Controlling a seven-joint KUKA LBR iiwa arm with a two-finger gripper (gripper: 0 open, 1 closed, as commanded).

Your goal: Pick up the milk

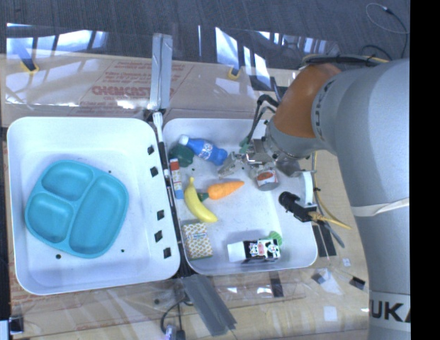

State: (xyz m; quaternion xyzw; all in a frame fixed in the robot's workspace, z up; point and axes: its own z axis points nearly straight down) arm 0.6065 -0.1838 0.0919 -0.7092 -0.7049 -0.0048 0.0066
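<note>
Milk [255, 250] is seen lying near the front wall of the right bin [305, 261], untouched. Gripper [254, 163] is placed well apart from it, near the carrot [225, 189]; whether the jaws are open cannot be told. Picking is not yet done.

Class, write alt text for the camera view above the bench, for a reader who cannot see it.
A grey robot arm with an orange band reaches from the right over the right white bin, its gripper near a blue plastic bottle, far from the small black-and-white milk carton at the bin's front. A yellow banana and an orange carrot lie between; the left bin holds a blue divided plate.
</note>
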